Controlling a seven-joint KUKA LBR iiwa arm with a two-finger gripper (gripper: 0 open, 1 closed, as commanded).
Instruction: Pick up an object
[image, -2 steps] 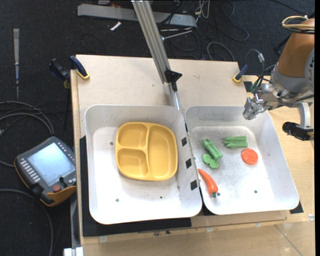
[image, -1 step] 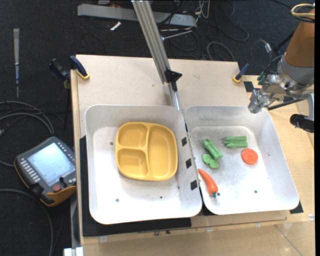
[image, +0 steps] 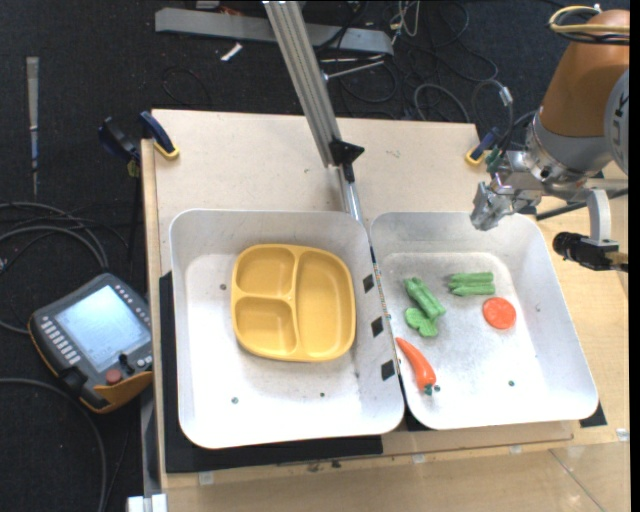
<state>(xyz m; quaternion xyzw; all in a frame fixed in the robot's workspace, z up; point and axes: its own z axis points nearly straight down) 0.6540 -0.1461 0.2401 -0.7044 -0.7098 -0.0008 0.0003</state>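
The right bin (image: 560, 340) holds a green bean pod (image: 471, 284), a green forked vegetable (image: 424, 305), an orange-red slice (image: 499, 314) and a red chili pepper (image: 416, 364). My gripper (image: 487, 212) hangs above the far rim of the right bin, well above and behind the green bean pod. Nothing shows between its fingers. The orange band of the arm (image: 590, 85) is at the upper right.
A yellow divided plate (image: 295, 302) lies in the left bin (image: 200, 300). A slanted metal pole (image: 310, 85) comes down to the divider between the bins. A teach pendant (image: 92, 340) lies left of the bench. Blue-yellow clamps (image: 158, 135) sit at the bench's far corners.
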